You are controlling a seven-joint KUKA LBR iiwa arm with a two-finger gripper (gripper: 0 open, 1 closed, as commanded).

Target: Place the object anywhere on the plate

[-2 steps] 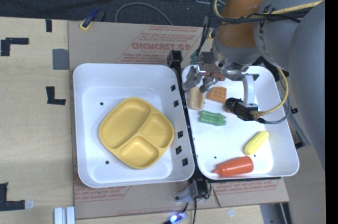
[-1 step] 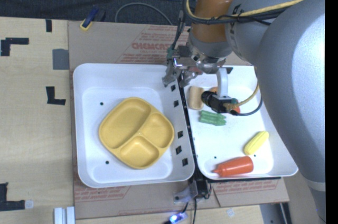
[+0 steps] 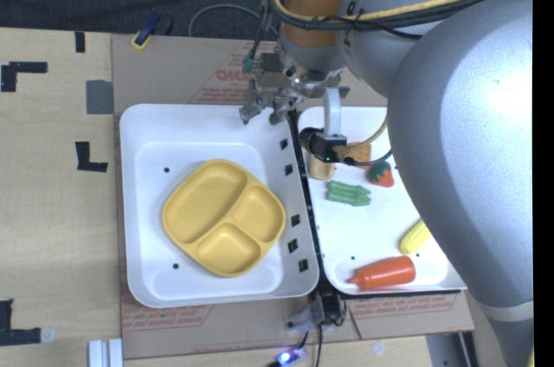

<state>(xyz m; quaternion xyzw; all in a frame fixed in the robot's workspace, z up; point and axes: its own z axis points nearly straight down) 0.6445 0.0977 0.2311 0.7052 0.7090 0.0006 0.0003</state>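
Note:
A yellow divided plate (image 3: 223, 216) lies in the left white bin (image 3: 138, 183), with nothing on it. My gripper (image 3: 264, 112) hangs over the far edge of that bin, beyond the plate's far rim. Its two fingers stand apart with nothing between them. In the right bin (image 3: 381, 240) lie a green pod-shaped toy (image 3: 348, 194), a small red and green toy (image 3: 381, 175), a yellow piece (image 3: 415, 237) partly hidden by my arm, and a red-orange oblong toy (image 3: 383, 273) near the front edge.
A row of black clips runs along the divider (image 3: 299, 209) between the two bins. My large grey arm covers the right bin's far and right parts. Brown cardboard (image 3: 173, 71) lies under the bins.

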